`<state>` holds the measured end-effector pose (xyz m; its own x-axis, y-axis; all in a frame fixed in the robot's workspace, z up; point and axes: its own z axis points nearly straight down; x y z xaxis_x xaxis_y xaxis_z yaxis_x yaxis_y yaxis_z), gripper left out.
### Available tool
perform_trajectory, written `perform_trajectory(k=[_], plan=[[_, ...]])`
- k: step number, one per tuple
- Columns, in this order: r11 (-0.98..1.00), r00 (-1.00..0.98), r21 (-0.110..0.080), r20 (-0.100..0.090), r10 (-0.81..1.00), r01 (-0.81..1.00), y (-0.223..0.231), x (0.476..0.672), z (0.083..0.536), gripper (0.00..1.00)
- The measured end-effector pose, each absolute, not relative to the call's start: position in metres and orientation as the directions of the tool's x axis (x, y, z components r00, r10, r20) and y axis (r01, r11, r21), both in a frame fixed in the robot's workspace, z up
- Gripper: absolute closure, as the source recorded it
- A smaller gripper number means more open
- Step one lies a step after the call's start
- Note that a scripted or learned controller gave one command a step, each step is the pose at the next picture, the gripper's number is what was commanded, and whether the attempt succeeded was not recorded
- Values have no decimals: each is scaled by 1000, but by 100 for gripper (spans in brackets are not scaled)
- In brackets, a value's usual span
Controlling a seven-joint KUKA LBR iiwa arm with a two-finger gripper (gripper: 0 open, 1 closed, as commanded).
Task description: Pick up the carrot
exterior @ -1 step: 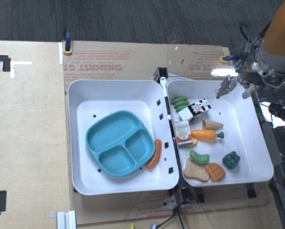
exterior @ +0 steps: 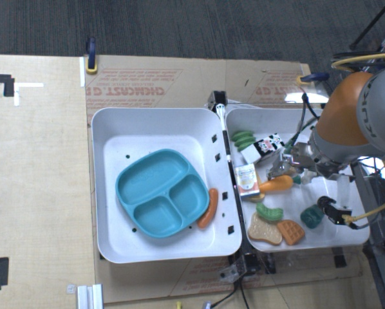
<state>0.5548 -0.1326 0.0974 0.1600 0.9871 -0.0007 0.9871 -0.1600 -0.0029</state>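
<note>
Below, two white bins (exterior: 109, 192) sit on brown cardboard (exterior: 134, 85).

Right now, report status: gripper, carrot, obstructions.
Gripper low in the right bin, at the carrot; grip unconfirmed. Carrot lying flat, mid-bin. Small carton crowds its left end, green vegetable just below.

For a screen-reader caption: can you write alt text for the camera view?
A grey arm's gripper sits over a carrot in the right bin, among toy foods. The left bin holds a blue divided plate with a sausage beside it.
</note>
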Motion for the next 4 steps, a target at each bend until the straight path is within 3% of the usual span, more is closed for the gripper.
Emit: perform_trajectory(k=[1, 2, 3, 4], plan=[[-166, 166, -2, -2, 986, 986, -134, 556, 107, 100], [-165, 165, -2, -2, 986, 986, -134, 556, 107, 0], [-346, 346, -1, -3, 938, 938, -103, 512, 91, 0], [-349, 349, -2, -2, 937, 937, -103, 513, 100, 100]])
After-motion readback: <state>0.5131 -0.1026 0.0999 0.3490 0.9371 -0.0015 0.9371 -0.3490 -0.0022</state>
